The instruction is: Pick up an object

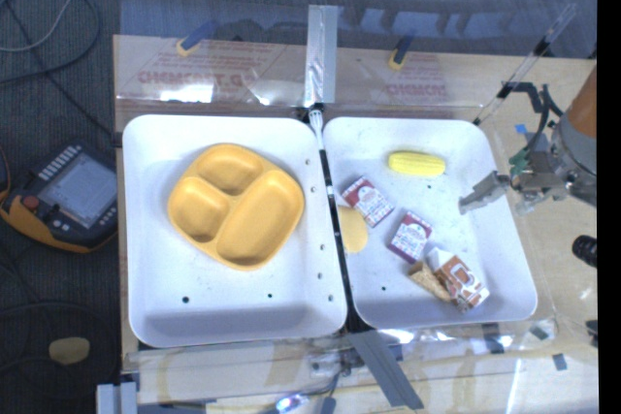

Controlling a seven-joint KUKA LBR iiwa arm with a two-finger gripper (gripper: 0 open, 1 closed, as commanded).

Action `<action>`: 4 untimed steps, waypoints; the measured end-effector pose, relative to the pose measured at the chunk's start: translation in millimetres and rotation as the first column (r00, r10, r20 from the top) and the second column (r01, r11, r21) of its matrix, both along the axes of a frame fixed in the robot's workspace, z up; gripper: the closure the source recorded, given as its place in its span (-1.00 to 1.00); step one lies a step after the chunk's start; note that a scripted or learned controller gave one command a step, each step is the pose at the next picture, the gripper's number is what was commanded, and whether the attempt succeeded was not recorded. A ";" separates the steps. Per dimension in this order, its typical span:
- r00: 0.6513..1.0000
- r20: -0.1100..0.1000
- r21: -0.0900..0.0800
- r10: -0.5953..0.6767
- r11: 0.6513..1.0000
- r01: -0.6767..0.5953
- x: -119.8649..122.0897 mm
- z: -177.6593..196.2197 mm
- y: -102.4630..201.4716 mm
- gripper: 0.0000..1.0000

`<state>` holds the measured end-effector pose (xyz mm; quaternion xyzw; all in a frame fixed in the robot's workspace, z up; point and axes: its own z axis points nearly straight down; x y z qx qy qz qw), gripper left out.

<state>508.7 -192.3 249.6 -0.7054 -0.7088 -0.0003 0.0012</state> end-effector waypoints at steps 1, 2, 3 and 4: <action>1.000 0.000 0.000 0.015 1.000 -0.015 -24.6 -153.1 5.3 -1.00; 1.000 0.002 0.003 0.017 1.000 -0.017 -23.3 -143.6 6.8 1.00; 0.992 -0.001 -0.005 -0.125 0.992 0.125 49.6 -29.4 41.4 1.00; 0.992 0.000 -0.005 -0.125 0.992 0.125 49.5 -29.3 41.1 -1.00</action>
